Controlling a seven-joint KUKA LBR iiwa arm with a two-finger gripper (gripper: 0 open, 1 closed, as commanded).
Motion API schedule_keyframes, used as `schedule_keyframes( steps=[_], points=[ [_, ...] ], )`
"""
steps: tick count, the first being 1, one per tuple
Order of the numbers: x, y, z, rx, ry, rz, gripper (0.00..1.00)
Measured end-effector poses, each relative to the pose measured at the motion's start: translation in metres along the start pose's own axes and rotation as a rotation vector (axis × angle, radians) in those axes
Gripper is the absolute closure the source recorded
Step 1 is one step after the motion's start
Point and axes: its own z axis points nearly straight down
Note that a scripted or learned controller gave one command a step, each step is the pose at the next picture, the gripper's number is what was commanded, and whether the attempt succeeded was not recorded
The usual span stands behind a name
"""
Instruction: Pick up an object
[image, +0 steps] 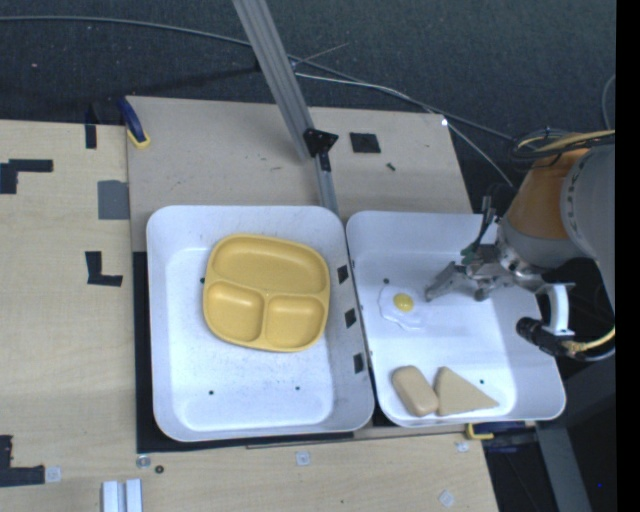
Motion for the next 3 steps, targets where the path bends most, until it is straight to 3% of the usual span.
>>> schedule_keyframes(
  steps=[1,3],
  points=[
    [-0.001,0.001,-0.011,-0.006,-0.004,-0.001,1.0],
    [-0.012,0.002,-0.121,-0.004,0.0,0.0,1.0]
  ],
)
